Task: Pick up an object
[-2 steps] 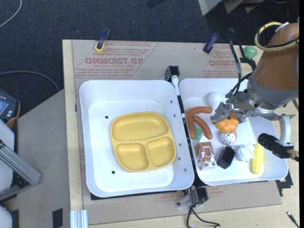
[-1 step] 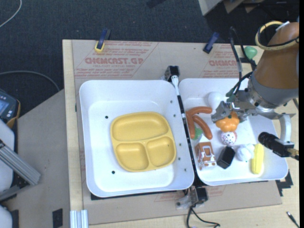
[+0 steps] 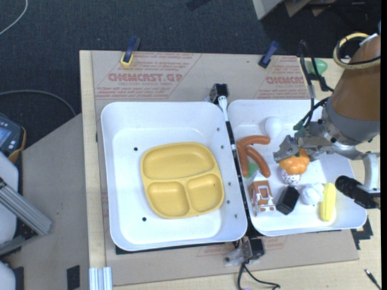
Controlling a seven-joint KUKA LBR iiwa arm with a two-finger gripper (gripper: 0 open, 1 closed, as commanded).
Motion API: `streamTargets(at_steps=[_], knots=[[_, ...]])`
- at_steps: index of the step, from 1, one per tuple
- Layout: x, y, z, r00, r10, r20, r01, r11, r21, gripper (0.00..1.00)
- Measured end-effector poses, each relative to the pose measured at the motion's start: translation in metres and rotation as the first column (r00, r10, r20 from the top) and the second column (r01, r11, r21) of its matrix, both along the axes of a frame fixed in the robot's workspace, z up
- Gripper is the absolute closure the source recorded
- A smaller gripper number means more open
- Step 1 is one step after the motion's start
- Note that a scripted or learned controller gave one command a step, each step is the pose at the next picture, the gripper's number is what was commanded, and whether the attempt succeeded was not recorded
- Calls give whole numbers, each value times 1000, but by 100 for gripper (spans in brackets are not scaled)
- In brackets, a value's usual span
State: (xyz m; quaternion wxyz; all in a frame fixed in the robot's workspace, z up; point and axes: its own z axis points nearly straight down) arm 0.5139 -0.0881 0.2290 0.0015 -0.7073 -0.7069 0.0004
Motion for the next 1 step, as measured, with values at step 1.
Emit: streamTargets(at_steps=[1], knots=[[10, 5, 6, 1000, 2, 5, -2, 1000, -2, 100]])
